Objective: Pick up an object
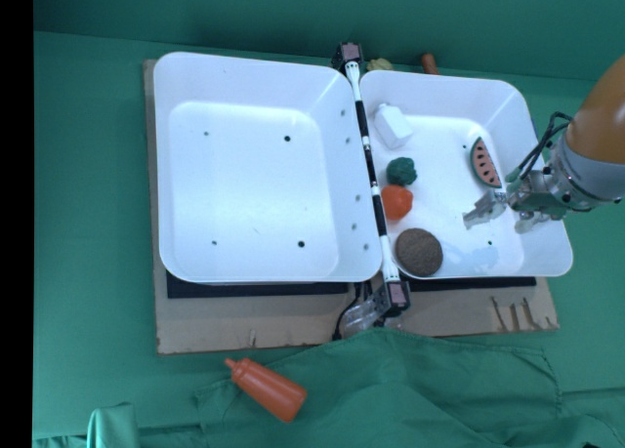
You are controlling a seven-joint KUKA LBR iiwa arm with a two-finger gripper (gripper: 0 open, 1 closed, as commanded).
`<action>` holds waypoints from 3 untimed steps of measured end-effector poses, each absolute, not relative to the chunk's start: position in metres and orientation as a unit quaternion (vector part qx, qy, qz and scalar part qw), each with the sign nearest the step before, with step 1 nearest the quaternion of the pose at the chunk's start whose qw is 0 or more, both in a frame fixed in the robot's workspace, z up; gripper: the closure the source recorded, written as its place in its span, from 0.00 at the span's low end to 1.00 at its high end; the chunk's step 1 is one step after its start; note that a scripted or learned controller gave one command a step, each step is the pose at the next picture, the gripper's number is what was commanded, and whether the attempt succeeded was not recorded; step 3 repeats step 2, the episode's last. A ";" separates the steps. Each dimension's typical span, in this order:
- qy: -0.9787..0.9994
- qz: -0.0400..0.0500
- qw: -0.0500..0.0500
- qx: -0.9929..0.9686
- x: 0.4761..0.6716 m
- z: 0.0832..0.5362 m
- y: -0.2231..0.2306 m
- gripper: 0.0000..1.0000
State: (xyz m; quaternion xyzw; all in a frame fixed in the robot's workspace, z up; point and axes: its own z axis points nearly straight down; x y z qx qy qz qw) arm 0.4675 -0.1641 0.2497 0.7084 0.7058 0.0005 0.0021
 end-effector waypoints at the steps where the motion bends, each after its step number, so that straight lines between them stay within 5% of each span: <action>1: 0.701 0.002 0.006 0.713 0.463 0.312 -0.170 0.00; 2: 0.704 0.002 0.005 0.710 0.457 0.364 -0.164 0.00; 3: 0.704 0.002 0.005 0.710 0.457 0.364 -0.164 0.00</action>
